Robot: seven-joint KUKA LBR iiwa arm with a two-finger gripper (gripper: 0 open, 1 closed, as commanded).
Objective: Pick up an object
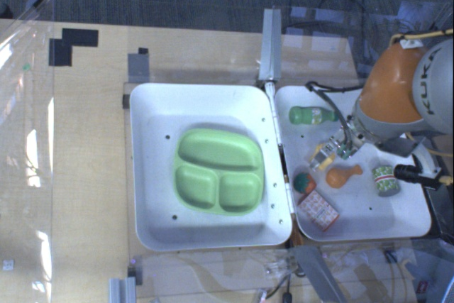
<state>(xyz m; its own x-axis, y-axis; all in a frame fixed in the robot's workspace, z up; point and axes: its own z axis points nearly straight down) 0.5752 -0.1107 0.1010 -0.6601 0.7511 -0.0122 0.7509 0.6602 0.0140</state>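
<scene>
My gripper [328, 154] hangs low over the middle of the right bin [369, 223], reaching in from the right. A small yellow and grey piece shows at its tip, and I cannot tell whether it is held. Just right of the tip lies an orange pear-shaped toy [342, 174]. A green bottle [311, 115] lies on its side at the bin's far left. A green and red ball [304, 182] and a checked box [318, 210] sit near the front left. A green patterned cup [385, 180] rests at the right.
The left bin [152, 216] holds a green divided tray [218, 170]. A metal post [270, 46] rises behind the gap between the two bins. Black cable runs across the right bin's far side toward the arm.
</scene>
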